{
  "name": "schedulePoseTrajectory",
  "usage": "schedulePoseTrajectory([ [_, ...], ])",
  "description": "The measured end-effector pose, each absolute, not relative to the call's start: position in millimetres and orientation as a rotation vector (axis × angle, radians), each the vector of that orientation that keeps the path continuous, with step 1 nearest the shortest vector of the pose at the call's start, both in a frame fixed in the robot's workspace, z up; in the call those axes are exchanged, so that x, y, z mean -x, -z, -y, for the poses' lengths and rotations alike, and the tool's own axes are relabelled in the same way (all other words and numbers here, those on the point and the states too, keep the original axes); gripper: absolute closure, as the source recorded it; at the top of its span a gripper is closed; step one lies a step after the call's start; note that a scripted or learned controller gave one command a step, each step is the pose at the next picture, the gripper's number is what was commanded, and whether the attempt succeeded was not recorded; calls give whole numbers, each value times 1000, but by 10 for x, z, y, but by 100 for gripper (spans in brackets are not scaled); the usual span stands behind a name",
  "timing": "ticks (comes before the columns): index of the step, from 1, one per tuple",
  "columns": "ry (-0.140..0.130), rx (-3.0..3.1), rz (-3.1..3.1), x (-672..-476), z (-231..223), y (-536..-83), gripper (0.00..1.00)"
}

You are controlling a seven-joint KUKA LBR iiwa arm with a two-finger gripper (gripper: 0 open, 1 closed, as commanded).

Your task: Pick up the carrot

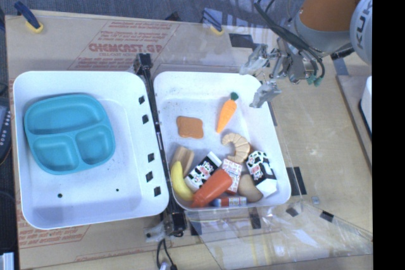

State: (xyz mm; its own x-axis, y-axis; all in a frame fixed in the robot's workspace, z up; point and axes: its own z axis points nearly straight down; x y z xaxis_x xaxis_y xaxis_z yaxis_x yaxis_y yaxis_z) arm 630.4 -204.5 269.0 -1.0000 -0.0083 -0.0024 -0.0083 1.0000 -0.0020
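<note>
The orange carrot (226, 113) with a small green top lies in the upper middle of the right bin (166, 92), tip pointing toward the front. My gripper (259, 79) hangs over that bin's upper right corner, just right of the carrot's green end. Its fingers are spread open, one finger (252, 61) by the back rim and the other near the right rim, with nothing between them. The carrot is apart from the gripper.
The right bin also holds a brown toast slice (189, 127), a croissant (238, 144), a banana (179, 182), two cow-print cartons (203, 172) and a red sausage (214, 187) crowded at the front. The left bin (95, 199) holds a blue divided plate (68, 133).
</note>
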Motion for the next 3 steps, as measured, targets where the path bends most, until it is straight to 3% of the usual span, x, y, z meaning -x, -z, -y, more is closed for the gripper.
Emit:
schedulePoseTrajectory([
  [1,-6,341,-3129,-6092,1761,-1142,0],
  [2,3,354,-3116,-6139,1746,-1297,100],
  [3,1,-159,-3128,-6455,1271,-2171,100],
])
